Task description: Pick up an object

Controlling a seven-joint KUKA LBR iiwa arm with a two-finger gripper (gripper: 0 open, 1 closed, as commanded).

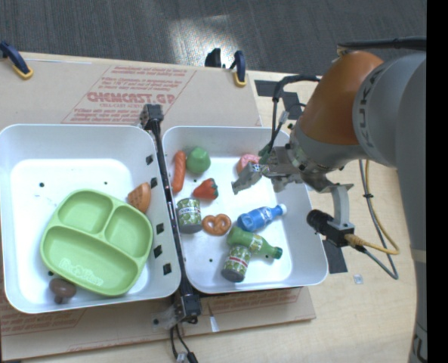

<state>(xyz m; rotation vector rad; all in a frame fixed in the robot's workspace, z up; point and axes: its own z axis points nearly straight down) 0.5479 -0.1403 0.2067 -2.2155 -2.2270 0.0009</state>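
The grey arm with its orange band reached in over the right shallow white bin (299,271), and its tool (246,178) hung above that bin's upper right part, just beside a pink frosted toy doughnut (248,159). Whether the tool was clenched or released could not be told. Below it lay a blue plastic bottle (260,218), with a brown toy pretzel (217,223) to its left. A green divided tray (97,242) sat in the left white bin (27,165).
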